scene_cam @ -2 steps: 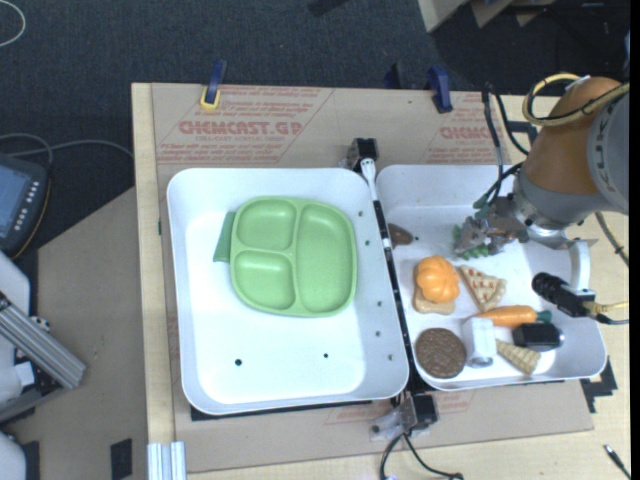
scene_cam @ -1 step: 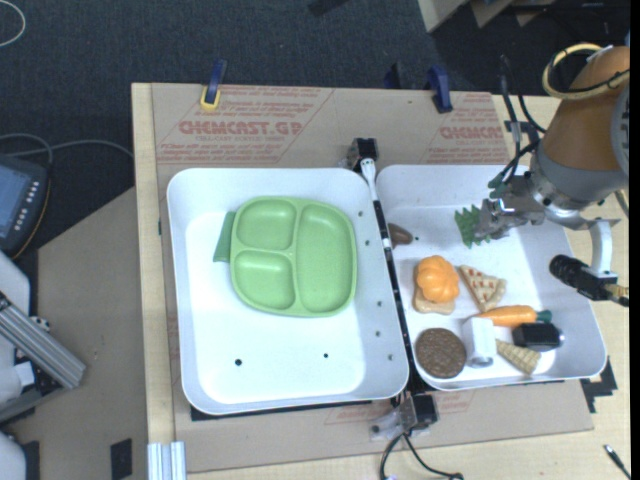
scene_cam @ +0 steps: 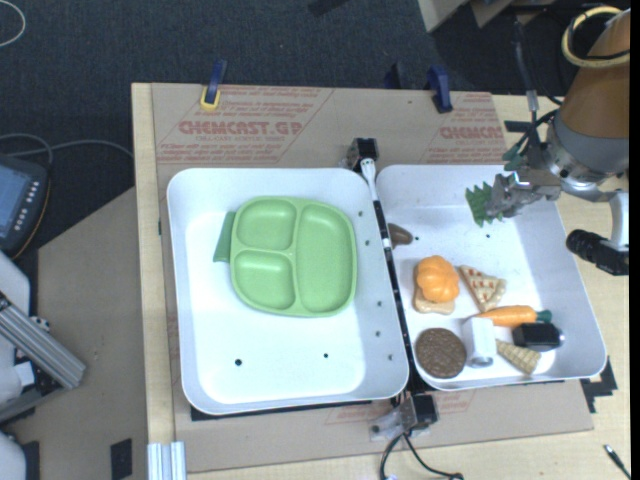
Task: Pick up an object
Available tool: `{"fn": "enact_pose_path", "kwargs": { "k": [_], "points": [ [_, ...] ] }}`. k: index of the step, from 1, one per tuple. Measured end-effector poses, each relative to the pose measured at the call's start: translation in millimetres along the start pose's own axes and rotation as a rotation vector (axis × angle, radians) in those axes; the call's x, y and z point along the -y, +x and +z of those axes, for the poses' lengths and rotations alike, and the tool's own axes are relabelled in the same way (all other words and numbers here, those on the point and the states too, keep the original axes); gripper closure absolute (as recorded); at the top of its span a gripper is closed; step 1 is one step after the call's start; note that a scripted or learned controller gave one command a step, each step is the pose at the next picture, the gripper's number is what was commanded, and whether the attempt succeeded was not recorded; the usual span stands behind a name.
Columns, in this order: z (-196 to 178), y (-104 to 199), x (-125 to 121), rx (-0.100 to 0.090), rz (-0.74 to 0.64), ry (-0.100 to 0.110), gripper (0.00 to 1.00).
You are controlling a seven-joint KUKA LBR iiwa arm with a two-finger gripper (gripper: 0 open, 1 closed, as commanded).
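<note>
My gripper (scene_cam: 503, 197) hangs over the far right part of the right bin (scene_cam: 570, 268), with the arm coming in from the right. A green leafy toy (scene_cam: 484, 203) sticks out to the left from between the fingertips, and the gripper is shut on it. The other toys lie toward the bin's front. Among them are an orange pepper (scene_cam: 436, 280), a waffle-patterned wedge (scene_cam: 482, 288) and a carrot (scene_cam: 510, 315). A brown round patty (scene_cam: 441, 351), a black block (scene_cam: 538, 335), a white piece (scene_cam: 483, 340) and a tan cone wedge (scene_cam: 520, 356) lie there too.
A green divided plate (scene_cam: 293, 256) lies in the left bin (scene_cam: 200, 348). A small brown item (scene_cam: 400, 234) sits by the rim between the two bins. Clamps (scene_cam: 211, 86) hold the cardboard at the bench's far edge.
</note>
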State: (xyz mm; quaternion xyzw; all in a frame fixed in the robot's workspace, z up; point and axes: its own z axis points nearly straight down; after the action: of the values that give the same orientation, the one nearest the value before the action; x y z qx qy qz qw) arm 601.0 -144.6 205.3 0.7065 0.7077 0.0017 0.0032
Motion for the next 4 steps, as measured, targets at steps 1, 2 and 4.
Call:
{"fn": "enact_pose_path", "kwargs": {
  "k": [1, 2, 4],
  "points": [
    [-21, 0, -1, -0.001, 0.001, 0.002, 1.0],
    [-28, 43, 29, -0.004, -0.002, 0.01, 1.0],
    [-25, 66, 52, -0.003, 0.001, 0.009, 1.0]
  ]
}}
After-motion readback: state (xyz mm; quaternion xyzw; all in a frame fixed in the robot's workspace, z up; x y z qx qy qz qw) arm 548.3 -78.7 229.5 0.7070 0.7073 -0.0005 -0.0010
